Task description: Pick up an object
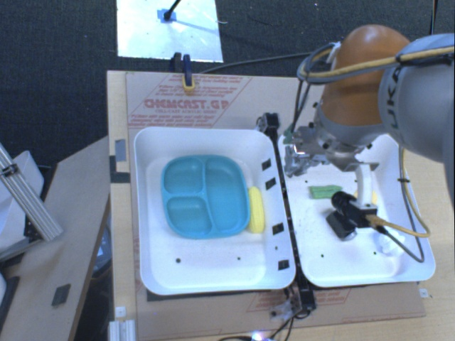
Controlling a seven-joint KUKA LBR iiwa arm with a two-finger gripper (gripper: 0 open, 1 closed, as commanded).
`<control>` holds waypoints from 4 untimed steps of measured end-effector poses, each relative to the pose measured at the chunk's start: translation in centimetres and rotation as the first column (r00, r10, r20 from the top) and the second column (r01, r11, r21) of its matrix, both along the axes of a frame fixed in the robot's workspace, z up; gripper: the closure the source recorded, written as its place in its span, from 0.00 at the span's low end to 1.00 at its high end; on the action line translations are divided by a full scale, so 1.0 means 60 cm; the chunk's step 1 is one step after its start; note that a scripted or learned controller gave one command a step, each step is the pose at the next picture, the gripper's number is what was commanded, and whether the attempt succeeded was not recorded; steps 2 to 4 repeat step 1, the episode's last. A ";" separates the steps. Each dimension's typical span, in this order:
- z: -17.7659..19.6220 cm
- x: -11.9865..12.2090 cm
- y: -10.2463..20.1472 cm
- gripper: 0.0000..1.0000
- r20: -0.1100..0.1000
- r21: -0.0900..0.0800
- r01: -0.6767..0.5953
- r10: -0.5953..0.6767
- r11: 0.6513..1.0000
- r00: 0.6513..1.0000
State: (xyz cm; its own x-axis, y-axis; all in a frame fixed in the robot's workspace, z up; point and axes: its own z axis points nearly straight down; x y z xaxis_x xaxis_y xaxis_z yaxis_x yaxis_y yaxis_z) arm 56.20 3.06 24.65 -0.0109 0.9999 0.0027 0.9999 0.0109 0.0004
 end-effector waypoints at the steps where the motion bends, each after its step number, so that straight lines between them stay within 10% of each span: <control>1: 0.001 -0.012 0.086 1.00 0.001 0.000 0.000 0.000 1.000 1.000; 4: 0.001 -0.012 0.086 1.00 0.001 0.000 0.000 0.000 1.000 1.000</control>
